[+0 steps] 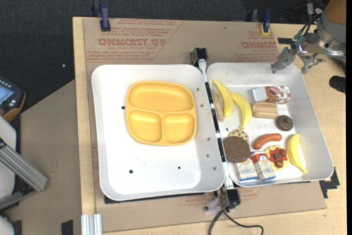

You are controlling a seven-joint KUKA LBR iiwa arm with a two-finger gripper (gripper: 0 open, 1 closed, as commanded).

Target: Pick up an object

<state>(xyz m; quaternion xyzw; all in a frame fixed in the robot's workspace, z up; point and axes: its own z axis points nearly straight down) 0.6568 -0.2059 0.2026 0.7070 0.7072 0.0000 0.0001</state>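
Observation:
My gripper (293, 61) hangs over the far rim of the right bin (316, 118), its fingers spread open with nothing between them. In that bin lie two yellow bananas (223, 99) (242, 109), a small red and white carton (276, 94), a tan bun (265, 111), a chocolate donut (284, 123), a round cookie (237, 133), a brown patty (236, 149), a red sausage (267, 141), a yellow fruit slice (296, 153), red pieces (278, 156) and two small cartons (257, 169). All of them lie nearer the camera than the gripper.
A yellow divided tray (161, 113) sits in the left bin (110, 162). Blue clamps (103, 15) (265, 21) hold the brown board at its far edge. A black bracket (199, 55) stands between the bins at the back.

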